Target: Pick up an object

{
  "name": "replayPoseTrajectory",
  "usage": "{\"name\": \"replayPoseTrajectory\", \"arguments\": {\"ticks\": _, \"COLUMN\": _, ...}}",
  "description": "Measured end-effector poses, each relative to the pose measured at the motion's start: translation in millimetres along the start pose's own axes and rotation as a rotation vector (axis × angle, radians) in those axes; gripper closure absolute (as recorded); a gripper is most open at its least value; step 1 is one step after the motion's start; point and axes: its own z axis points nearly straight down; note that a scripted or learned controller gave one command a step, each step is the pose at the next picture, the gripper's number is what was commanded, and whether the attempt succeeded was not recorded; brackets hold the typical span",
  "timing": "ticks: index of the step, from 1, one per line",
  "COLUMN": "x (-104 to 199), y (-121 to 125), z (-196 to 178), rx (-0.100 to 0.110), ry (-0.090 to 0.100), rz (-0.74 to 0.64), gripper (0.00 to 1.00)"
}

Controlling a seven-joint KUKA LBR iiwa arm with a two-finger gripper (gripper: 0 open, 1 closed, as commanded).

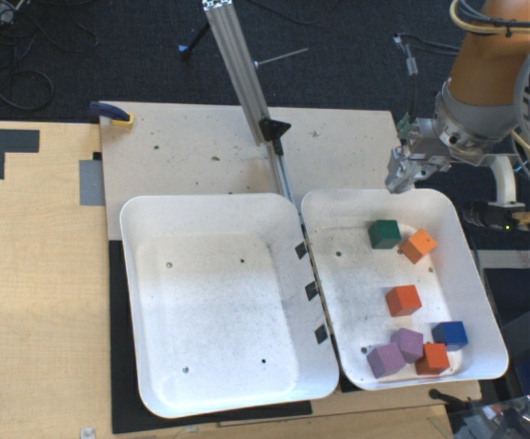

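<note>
The right bin (pixel 338 291) holds several blocks. A green block (pixel 385 234) and an orange block (pixel 418 245) lie near its far side. A red-orange block (pixel 403 300) sits mid-bin. At the near right corner are a blue block (pixel 450 334), two purple blocks (pixel 408 343) (pixel 386 360) and a small orange block (pixel 433 358). My gripper (pixel 399 182) hangs above the bin's far rim, up and slightly right of the green block, with nothing seen between its fingers.
The left bin (pixel 210 309) lies beside the right one, with black clips (pixel 311 290) along the shared edge. A slanted aluminium post (pixel 242 62) rises behind the bins. A blue-and-yellow item (pixel 111 112) lies at the board's far left corner.
</note>
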Motion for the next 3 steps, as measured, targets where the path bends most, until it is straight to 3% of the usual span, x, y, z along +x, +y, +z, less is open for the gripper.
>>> {"name": "replayPoseTrajectory", "arguments": {"ticks": 3, "x": 159.0, "y": -45.6, "z": 18.1, "rx": 0.003, "ry": 0.000, "rz": 0.000, "gripper": 1.00}}
